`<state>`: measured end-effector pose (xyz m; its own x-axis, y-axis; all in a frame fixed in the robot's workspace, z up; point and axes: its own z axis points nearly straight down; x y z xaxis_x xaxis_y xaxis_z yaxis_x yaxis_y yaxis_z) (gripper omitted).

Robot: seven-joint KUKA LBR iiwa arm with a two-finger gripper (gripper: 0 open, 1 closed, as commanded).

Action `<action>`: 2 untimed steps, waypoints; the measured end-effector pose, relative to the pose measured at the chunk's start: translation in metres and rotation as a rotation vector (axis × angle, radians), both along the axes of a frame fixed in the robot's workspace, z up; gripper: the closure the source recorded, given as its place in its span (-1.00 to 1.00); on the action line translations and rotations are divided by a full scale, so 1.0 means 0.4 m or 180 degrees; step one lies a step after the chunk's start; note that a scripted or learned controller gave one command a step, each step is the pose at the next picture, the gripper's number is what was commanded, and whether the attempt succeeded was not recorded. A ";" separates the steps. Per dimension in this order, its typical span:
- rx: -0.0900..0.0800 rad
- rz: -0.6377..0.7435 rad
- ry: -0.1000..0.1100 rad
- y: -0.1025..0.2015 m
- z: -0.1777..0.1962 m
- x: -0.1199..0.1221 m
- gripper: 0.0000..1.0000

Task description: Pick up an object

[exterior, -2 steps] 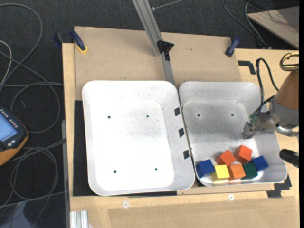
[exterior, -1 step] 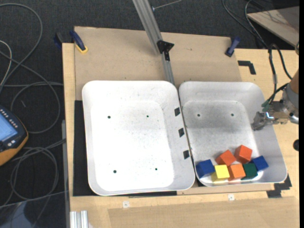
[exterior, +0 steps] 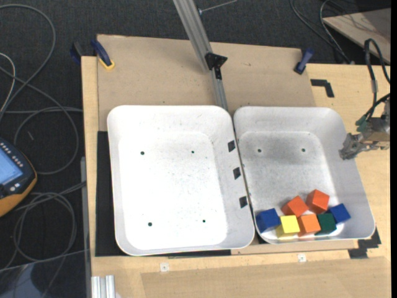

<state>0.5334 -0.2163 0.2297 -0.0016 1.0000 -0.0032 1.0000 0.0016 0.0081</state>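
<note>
**Gripper at the right bin's edge, blocks bunched in the near corner**

The grey two-finger gripper (exterior: 352,146) sits at the right rim of the right shallow white bin (exterior: 279,124), nothing visibly between its fingers; open or shut, I cannot tell. Well apart from it, the small coloured cubes huddle together at the near end: blue cube (exterior: 267,218), yellow cube (exterior: 289,225), orange cube (exterior: 295,206), red-orange cube (exterior: 319,200), green cube (exterior: 326,221)

Arm (exterior: 379,113) cut off at right edge; handheld pendant (exterior: 12,174) cut left.

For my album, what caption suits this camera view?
Coloured blocks huddle in the right bin while the gripper waits nearby.
</note>
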 end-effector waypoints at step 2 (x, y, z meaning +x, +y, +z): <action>0.0022 0.0016 0.0032 0.270 0.023 -0.053 1.00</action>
<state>0.5122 -0.1084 0.2387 -0.0064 1.0000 0.0037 1.0000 0.0065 -0.0020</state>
